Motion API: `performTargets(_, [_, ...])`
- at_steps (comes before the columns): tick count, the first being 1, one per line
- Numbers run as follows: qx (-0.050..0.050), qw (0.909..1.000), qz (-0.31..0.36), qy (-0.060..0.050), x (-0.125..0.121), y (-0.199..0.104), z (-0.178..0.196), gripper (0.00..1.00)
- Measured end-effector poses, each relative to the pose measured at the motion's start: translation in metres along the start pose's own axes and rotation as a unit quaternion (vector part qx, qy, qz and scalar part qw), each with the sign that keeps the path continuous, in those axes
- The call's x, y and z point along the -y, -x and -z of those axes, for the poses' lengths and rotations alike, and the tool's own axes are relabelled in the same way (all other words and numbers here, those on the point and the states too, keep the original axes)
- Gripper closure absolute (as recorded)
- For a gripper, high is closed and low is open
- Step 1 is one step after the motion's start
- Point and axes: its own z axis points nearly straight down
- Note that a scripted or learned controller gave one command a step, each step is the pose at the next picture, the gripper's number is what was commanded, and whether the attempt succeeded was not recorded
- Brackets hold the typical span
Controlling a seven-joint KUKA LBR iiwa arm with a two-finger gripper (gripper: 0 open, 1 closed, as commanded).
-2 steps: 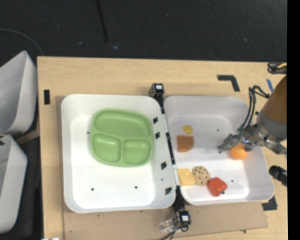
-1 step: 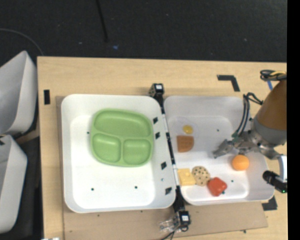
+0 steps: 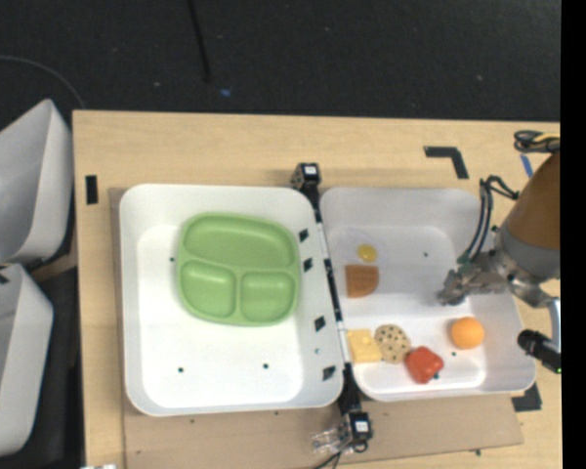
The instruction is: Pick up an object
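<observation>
A grey arm (image 3: 539, 225) with an orange band reaches in from the right, wrist angled down and leftward, its gripper (image 3: 461, 289) held low at the tip.

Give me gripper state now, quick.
Gripper: cannot be told if open or closed; low in the right bin, nothing seen between it, just above the orange.

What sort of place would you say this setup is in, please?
Probably a robotics lab test bench: two white bins clipped together on a wooden board, toy food such as a cookie, and a robot gripper.
</observation>
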Motion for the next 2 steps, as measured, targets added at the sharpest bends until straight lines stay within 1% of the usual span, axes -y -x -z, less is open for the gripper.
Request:
performTargets(1, [0.000,1.0000,0.004,0.002,-0.002,-0.004,0.063,1.00])
performTargets(2, [0.000,1.0000,0.005,0.002,-0.004,-0.002,0.118,1.00])
